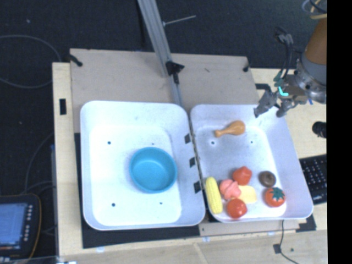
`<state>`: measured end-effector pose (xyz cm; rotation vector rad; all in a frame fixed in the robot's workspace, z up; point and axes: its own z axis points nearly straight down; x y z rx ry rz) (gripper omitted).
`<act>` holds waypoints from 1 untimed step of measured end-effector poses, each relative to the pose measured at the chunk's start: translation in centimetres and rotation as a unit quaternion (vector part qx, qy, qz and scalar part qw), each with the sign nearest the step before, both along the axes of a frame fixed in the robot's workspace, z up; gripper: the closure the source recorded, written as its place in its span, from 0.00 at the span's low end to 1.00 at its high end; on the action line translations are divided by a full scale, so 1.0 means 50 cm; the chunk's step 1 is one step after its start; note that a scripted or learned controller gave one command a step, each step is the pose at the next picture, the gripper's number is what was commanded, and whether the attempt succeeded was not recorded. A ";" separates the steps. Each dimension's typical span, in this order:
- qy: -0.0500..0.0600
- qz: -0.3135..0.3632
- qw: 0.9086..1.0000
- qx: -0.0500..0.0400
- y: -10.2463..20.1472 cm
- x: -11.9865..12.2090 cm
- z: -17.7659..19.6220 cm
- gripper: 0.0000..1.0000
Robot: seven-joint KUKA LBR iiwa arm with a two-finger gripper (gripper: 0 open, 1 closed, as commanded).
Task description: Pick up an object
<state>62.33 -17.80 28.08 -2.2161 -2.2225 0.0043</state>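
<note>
Above the far right corner of the right bin (286, 147), the gripper (270, 108) hangs at the end of the grey arm, its two dark fingers (260, 106) spread apart with nothing between them. Nearest to it, well inside the bin's upper half, lies a toy chicken drumstick (231, 129), flat on the white floor with its thin bone end pointing left and its plump end toward the gripper. It looks like light, hard moulded plastic, so weight should be no trouble, but its smooth rounded surface could squirt out of a pinch; the narrower waist between bone and meat seems the safest place to close on, across its short axis. Along the bin's near edge sits a tight cluster: a yellow corn cob (213, 194), a pink piece (230, 188), two red tomatoes (237, 208), a brown round piece (267, 178) and a strawberry-like fruit (275, 197), several touching one another, which would likely make a clean grasp harder there. The left bin (99, 125) holds a blue bowl (153, 169), well apart from the gripper. Both bins rest on the counter (220, 65).
</note>
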 end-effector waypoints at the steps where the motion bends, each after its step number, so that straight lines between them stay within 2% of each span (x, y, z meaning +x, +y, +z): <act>1: -0.003 0.000 1.000 0.000 0.000 0.001 0.007 0.00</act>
